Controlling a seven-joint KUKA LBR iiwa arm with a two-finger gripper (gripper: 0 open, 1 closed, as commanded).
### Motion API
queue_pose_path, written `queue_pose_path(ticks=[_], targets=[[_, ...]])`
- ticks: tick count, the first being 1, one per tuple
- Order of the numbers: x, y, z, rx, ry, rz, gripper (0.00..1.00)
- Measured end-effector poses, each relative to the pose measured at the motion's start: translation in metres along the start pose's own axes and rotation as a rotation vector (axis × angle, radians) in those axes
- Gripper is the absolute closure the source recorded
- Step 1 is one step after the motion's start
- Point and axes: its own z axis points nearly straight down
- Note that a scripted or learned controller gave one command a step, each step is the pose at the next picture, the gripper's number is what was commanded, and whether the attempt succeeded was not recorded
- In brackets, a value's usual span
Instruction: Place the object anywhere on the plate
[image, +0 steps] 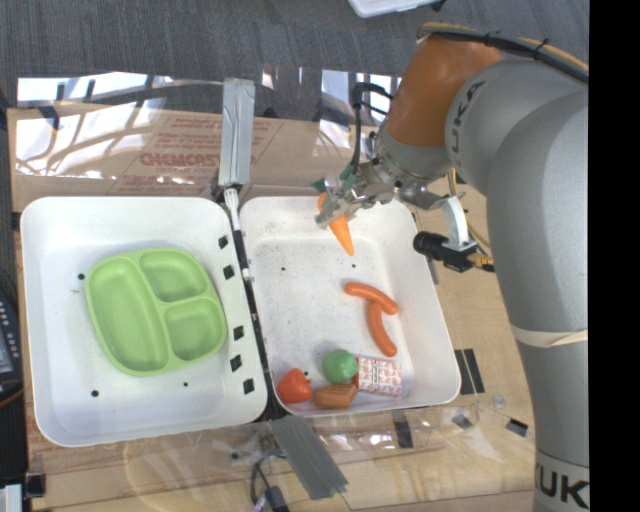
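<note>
Carrot (343, 236) hangs w/ its pointy tip down, pinched at its fat top end between the fingers (333, 213) of the gripper (337, 208). So the fingers are closed on the carrot, up over the far part of the right bin (425, 290).

Plate (153, 309) is green w/ 3 sections. It sits in the left bin (50, 260), well off to the left of the fingers & nearer the camera. Carrot is not touching it.

Below the fingers, towards the camera, 2 orange sausages (375, 312) lie on the right bin floor, one touching the other at an end. Further the same way, at the near wall of that bin, there's a little bunch of stuff: a green ball (340, 365), a red tomato (294, 386) to its left, a brown bit (336, 396) in front, & a small box w/ red print (380, 376) to its right. All of these are well apart from the fingers.

Grey arm (520, 170) w/ orange band (430, 85) comes in from the right, behind the fingers.
</note>
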Motion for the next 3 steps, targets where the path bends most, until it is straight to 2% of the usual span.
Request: queue_pose_path(ticks=[1, 2, 3], targets=[[0.077, -0.032, 0.009, 0.006, 0.002, 0.111, 1.0], [0.175, -0.005, 0.009, 0.004, 0.0, -0.021, 1.0], [0.174, -0.005, 0.009, 0.004, 0.0, -0.02, 0.0]])
